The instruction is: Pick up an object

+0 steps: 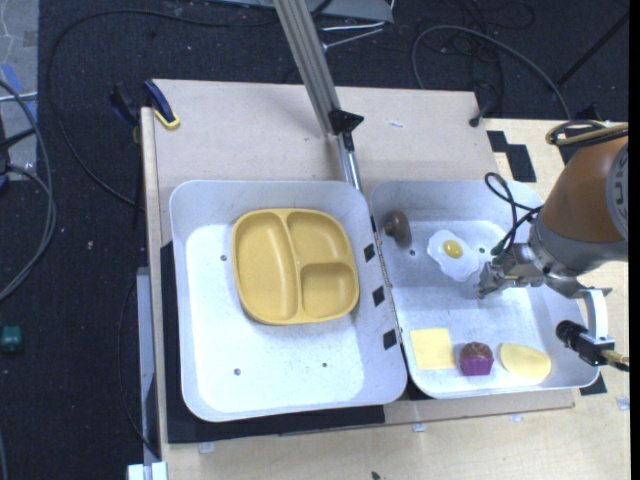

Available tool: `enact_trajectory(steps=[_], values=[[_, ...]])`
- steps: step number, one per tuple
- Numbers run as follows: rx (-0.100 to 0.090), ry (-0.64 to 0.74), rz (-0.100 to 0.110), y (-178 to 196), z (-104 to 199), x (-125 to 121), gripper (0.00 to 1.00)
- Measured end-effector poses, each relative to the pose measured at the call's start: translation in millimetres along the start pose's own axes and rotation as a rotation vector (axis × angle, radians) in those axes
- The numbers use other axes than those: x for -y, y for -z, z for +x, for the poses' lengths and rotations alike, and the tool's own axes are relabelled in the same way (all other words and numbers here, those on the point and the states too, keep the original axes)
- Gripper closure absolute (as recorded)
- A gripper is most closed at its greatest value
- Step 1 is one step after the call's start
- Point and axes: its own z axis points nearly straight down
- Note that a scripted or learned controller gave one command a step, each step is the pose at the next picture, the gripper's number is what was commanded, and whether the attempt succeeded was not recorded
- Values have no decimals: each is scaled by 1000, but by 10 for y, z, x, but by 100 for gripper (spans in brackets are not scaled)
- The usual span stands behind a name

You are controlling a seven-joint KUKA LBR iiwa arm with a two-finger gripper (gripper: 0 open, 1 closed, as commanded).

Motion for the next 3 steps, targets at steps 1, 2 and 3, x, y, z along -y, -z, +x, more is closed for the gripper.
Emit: enact_trajectory(steps=[1, 2, 3], values=[[-2, 4, 1, 483, -33, -108, 100], [-1, 5, 0, 1115, -18, -108, 100], [-1, 5, -1, 1729, 47, -137, 100]])
